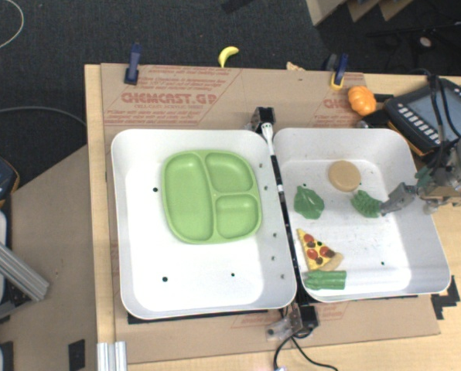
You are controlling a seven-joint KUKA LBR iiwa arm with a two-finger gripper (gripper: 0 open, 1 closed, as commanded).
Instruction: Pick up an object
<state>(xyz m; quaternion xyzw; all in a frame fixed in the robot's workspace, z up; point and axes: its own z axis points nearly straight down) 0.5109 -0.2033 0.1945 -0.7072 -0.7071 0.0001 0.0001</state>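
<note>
Near edge of right white bin: green pickle-shaped toy, pizza-slice toy just above it. Mid bin: dark green leafy toy lies immediately left of claw, touching or nearly; its long axis runs roughly toward claw. Claw spread or pinching: cannot tell. Far: cardboard on bench reads "CHEMCAST".
</note>
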